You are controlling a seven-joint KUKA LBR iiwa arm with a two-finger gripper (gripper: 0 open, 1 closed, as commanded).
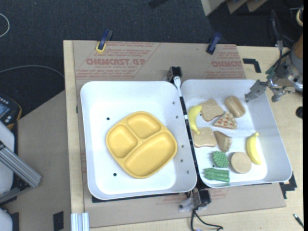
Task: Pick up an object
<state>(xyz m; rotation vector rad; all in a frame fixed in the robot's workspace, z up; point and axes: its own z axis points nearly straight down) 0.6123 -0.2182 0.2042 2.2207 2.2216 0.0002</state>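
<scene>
The right bin (274, 129) holds several toy foods: a bread roll (235, 106), a pizza slice (225, 122), two toast pieces (211, 109) (205, 137), a brown wedge (223, 140), two bananas (194, 118) (253, 148), a round cookie (240, 162), a green waffle piece (220, 159) and green beans (216, 174). My gripper (265, 94) hovers over the bin's far right corner, up and to the right of the bread roll. It is open, with nothing between its fingers.
A yellow divided plate (141, 143) lies in the left bin (91, 129). Both bins rest on a cardboard sheet (144, 61) held by two clamps (102, 41) (213, 43). The bins' shared rim (184, 124) runs between them.
</scene>
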